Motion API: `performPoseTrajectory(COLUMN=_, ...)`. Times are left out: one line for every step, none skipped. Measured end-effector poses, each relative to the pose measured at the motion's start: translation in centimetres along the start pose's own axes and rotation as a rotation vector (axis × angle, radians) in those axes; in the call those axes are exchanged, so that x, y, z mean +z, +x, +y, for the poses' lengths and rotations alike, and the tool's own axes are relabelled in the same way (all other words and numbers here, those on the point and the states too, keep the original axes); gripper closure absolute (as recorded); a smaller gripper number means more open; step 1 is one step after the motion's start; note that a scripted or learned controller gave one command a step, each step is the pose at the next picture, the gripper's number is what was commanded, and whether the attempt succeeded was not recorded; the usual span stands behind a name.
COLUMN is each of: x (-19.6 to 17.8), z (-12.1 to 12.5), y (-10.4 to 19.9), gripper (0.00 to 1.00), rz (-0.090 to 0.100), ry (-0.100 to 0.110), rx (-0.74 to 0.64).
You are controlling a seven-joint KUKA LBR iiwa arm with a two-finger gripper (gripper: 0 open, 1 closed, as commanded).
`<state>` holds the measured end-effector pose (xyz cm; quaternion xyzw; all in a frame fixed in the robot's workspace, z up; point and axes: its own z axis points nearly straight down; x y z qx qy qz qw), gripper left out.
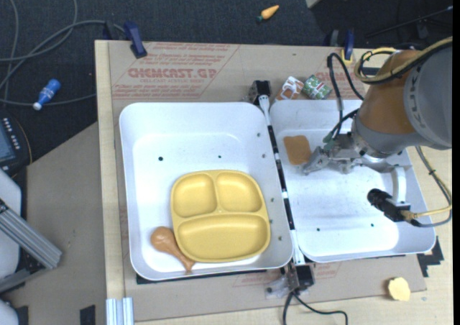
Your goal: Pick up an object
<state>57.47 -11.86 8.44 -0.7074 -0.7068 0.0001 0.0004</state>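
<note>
Cardboard-brown square piece [296, 148] is lying flat on the floor of the right bin [345, 237], just beside the end effector [316, 163] on its upper-left side, apparently not quite touching. Nothing is sitting between the fingers as far as this angle is showing, and how far they are spread I cannot tell. The grey arm [420, 101] with its orange band [384, 104] is reaching in above and to the right of the end effector. Well away to its left, the left bin [144, 136] is carrying a yellow divided tray [219, 216], with an orange drumstick-shaped toy [169, 243] touching the tray's lower-left corner. Both bins are resting on the worktop [180, 68], where a small crumpled wrapper [305, 87] is lying just beyond the right bin's far edge.
</note>
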Motion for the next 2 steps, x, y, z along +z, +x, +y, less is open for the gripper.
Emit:
performPoseTrajectory(x=-0.1, z=5.6, y=-2.6, gripper=0.00, rz=-0.003, ry=-0.006, rx=-0.002)
performPoseTrajectory(x=-0.1, z=3.6, y=2.3, gripper=0.00, rz=0.000, ry=0.000, rx=-0.004)
